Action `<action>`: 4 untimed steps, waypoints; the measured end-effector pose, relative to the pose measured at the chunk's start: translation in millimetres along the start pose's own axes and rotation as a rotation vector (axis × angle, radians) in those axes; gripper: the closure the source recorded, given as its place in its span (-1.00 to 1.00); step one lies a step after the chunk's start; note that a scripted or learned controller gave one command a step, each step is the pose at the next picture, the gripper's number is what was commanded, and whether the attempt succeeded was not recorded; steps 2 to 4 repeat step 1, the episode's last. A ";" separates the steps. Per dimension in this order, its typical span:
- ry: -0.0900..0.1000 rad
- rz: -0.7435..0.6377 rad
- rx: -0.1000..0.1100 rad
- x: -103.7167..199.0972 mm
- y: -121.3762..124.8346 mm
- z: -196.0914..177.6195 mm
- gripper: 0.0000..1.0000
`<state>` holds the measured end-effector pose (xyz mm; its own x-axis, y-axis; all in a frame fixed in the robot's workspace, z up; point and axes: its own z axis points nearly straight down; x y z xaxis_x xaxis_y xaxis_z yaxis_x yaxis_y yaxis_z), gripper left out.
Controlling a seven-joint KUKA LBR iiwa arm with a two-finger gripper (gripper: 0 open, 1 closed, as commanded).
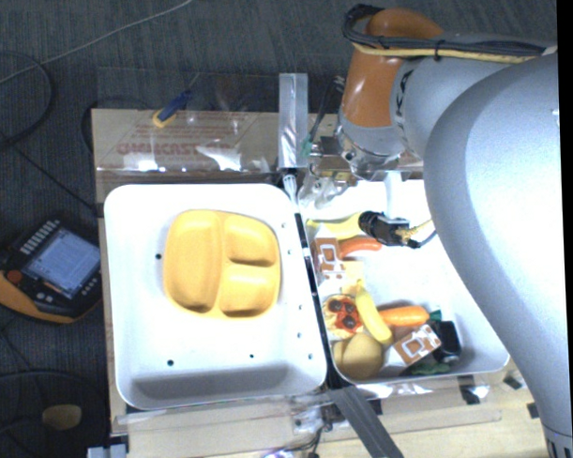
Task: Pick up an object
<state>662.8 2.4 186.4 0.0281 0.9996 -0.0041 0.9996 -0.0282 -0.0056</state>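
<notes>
My gripper hangs over the far left corner of the right bin, below the orange wrist band. Nothing shows between it and the bin floor. Just in front of it lie a red-orange pepper-like piece and a white tag with orange marks. Nearer the front of the bin are a yellow banana, an orange carrot, a tan pear-shaped fruit, a small red and black item and a second tag.
The left bin holds a yellow divided plate. A small black block and something green sit at the right bin's front right. The grey arm covers that bin's right side. A clear plastic bag lies behind the bins.
</notes>
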 end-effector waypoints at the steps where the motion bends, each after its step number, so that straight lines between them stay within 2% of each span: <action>1: 0.000 -0.237 -0.001 -44.3 -55.5 2.4 1.00; 4: 0.000 -0.237 -0.001 -44.3 -55.5 2.4 1.00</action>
